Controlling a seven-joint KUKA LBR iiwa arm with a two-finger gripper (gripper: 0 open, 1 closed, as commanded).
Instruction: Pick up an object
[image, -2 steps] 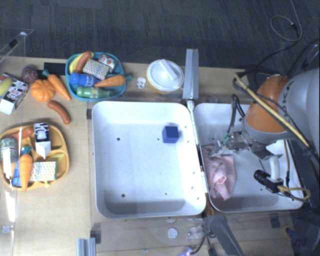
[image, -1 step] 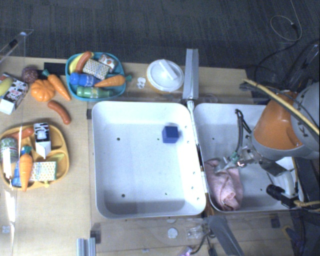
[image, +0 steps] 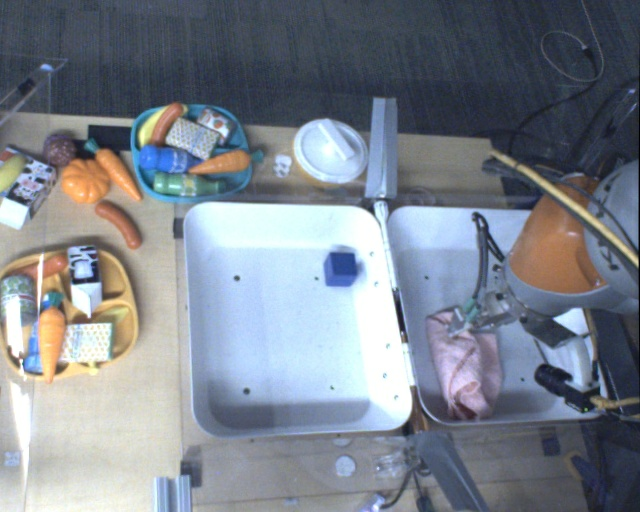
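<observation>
The claw (image: 470, 318), thin metal fingers at right of centre, touches the top edge of a crumpled pink cloth (image: 463, 366) lying soft and folded in the right bin (image: 440, 250); I cannot tell its state. A small blue cube (image: 341, 268) sits in the smooth white left bin (image: 250, 400).

A small blue cube (image: 341, 268) sits flat in the upper right part of the left bin (image: 215, 400). A crumpled pink cloth (image: 465, 368) lies lengthwise in the right bin's (image: 430, 260) lower left, its top end apparently under the gripper (image: 478, 315).
</observation>
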